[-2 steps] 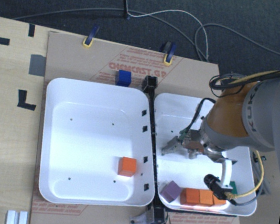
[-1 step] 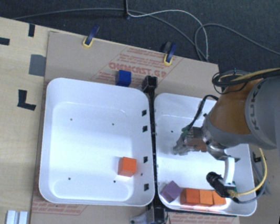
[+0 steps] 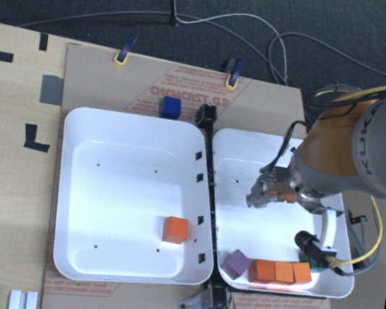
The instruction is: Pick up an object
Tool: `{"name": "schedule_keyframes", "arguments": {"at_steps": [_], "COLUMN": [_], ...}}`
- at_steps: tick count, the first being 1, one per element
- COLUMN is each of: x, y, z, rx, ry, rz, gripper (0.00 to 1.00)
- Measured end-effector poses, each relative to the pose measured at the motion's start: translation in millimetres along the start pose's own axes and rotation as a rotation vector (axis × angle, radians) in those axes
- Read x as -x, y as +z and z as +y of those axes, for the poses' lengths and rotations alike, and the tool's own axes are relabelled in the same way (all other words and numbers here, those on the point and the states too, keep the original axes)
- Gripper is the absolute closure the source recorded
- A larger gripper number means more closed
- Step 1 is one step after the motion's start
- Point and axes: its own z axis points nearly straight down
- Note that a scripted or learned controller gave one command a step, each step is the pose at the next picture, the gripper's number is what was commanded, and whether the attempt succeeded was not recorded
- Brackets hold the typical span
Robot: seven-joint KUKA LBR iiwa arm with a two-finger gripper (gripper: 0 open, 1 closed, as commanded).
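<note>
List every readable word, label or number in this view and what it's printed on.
"CHEMCAST G.P.": red print on the cardboard sheet under the two bins, partly blurred, so the last letters are uncertain.
More red lettering runs along the cardboard's top and bottom edges; it is too small to read.

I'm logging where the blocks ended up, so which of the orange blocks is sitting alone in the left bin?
The orange cube near the left bin's lower right corner. The other orange blocks sit in a row beside a purple block in the right bin.
</note>
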Motion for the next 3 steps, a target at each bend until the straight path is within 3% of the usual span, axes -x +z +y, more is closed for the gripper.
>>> {"name": "schedule_keyframes", "arguments": {"at_steps": [1, 3], "x": [0.0, -107.9], "y": [-52.2, -48.0], "z": [0.9, -28.1], "rx": [0.001, -0.004], "ry": [0.0, -0.005], "rz": [0.0, 0.001], "gripper": [1.0, 1.0]}}
